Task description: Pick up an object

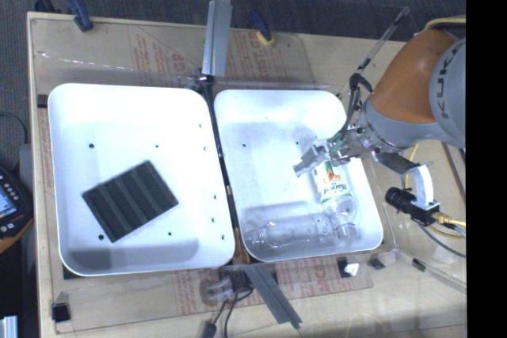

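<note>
You see the gripper (318, 157) low in the right bin (261, 111), just above a small labelled bottle (333, 184), its opening impossible to tell.

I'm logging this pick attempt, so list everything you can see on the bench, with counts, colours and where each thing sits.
white bins: two, white, side by side on the bench.
ribbed panel: one, dark grey, flat in the left bin, lower left part.
labelled bottle: one, clear with a white, green and orange label, right bin near the right wall, just under the hand.
clear bottle: one, transparent, lying along the right bin's front wall.
clamps: two, blue, on the bench's back edge.
metal bar: one, grey, at the back between the bins.
arm: one, grey and orange, entering from the right.
hand: one, over the right bin above the labelled bottle.
</note>
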You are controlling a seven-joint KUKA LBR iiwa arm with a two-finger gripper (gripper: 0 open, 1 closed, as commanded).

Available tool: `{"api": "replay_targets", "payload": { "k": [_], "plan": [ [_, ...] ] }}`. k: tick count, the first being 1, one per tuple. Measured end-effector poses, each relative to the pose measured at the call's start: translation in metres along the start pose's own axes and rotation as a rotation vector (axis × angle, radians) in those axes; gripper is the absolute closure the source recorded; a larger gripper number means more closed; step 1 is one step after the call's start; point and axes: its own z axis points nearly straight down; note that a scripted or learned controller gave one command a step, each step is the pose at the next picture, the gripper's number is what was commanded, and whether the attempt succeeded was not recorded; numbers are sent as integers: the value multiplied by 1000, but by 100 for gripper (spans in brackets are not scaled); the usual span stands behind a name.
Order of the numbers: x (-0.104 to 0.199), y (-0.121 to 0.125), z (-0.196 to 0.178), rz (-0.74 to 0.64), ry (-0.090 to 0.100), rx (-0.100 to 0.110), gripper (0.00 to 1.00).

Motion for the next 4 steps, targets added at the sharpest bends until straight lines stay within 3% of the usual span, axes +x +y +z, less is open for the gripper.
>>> {"api": "replay_targets", "payload": {
  "k": [1,2,3,4],
  "plan": [
    [57,-13,5,22,0,0,0],
    [28,-14,86,2,0,0,0],
    [3,-32,14,335,-2,-3,0],
    [3,0,16,295,0,-2,0]
  ]
}}
